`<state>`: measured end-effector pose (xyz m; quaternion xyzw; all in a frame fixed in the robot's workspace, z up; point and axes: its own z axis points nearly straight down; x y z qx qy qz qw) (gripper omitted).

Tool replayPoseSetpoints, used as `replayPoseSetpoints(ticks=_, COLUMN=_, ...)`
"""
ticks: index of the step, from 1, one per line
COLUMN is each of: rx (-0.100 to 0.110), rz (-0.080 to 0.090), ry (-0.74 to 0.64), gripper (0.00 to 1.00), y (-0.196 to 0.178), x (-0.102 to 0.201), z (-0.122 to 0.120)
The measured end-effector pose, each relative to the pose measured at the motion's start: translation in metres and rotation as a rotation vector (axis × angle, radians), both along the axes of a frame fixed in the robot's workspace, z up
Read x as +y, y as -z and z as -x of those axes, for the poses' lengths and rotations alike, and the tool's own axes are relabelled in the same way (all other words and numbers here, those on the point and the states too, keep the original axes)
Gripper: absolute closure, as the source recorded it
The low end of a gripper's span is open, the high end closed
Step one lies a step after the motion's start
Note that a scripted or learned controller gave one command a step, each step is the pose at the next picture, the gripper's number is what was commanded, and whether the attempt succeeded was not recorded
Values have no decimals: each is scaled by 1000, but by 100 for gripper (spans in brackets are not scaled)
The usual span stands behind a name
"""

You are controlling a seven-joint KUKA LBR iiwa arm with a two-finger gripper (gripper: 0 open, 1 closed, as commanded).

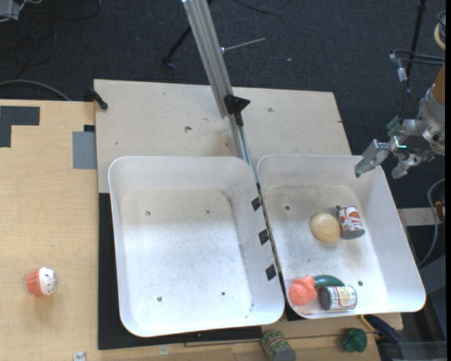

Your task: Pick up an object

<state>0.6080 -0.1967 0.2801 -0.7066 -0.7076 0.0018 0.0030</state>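
My gripper (385, 161) hangs at the far right, above the back right corner of the right bin (383, 194). Its two fingers stand apart with nothing between them. In the right bin lie a tan rounded lump (325, 228) and, touching its right side, a small red-and-white can (351, 222). Near that bin's front edge sit a pink-orange soft thing (302, 291), a dark green thing (329, 280) behind it, and a dark jar with a yellow label (338, 298) lying on its side.
The left bin (135, 201) lies beside the right one, with black clips (261, 235) along the shared wall. A slanted aluminium rail (214, 59) rises behind the bins. A small orange-and-white toy (42, 282) rests on the wooden bench at left. A green thing (353, 340) and a dark can (275, 344) lie in front.
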Motion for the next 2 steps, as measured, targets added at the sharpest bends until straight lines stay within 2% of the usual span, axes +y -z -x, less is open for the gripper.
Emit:
replayPoseSetpoints(ticks=1, rx=-4, rz=2, ry=-2, gripper=0, y=-3, x=0, z=-1)
replayPoseSetpoints(ticks=2, rx=0, rz=0, ry=-3, gripper=0, y=43, x=4, z=-6)
